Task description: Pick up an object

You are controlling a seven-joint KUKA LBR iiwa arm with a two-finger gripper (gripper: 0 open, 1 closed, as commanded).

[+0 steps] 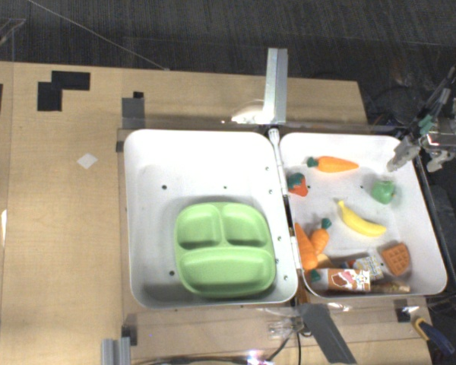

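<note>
A robot gripper point(401, 158) is reaching in from the right and hovering over the far right corner of the right-hand white bin point(433, 276) on a wooden desk point(53, 226). Whether the gripper is spread or pressed together cannot be told, and nothing is showing between its tips. Just below it, a small green toy point(382, 192) is lying in the bin. To its left, a toy carrot point(333, 163) is lying on its side. Further below, a yellow banana point(360, 220) is resting near the bin's middle, with a brown waffle point(396, 258) and a dark packet point(349, 280) beyond that. Well to the gripper's left, the left bin point(144, 158) is holding a green divided plate point(225, 248).
</note>
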